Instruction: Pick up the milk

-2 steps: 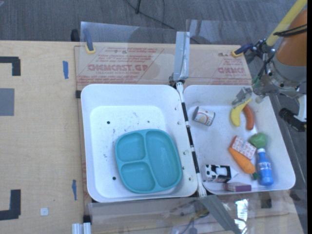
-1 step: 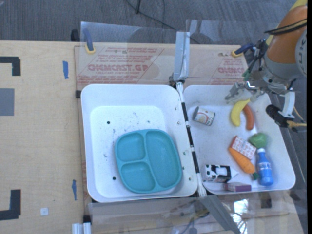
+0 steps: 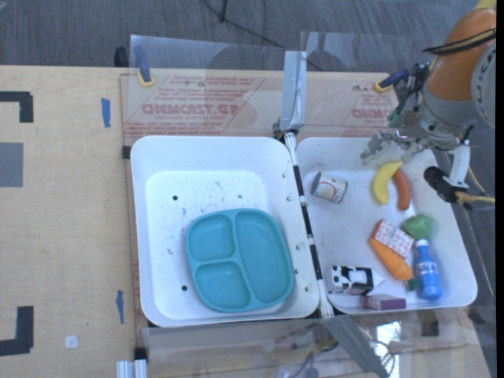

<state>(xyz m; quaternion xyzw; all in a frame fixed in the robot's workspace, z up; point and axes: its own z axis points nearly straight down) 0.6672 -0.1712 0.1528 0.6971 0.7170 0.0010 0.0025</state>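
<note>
Approach step, nothing grasped. Gripper (image 3: pixel 383 142) above bin (image 3: pixel 465 290) far edge, finger state unclear. Milk (image 3: pixel 351 278) well below-left, needs reach down over it.

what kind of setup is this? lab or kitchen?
Likely a robot lab pick-and-place bench, not a kitchen: two shallow white bins side by side, toy food like a yellow plastic banana, black cables on grey carpet.

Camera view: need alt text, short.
The gripper hovers at the right bin's far edge, apart from the milk lying at the near edge. Banana and bottle share that bin; the left bin holds a teal tray.
</note>
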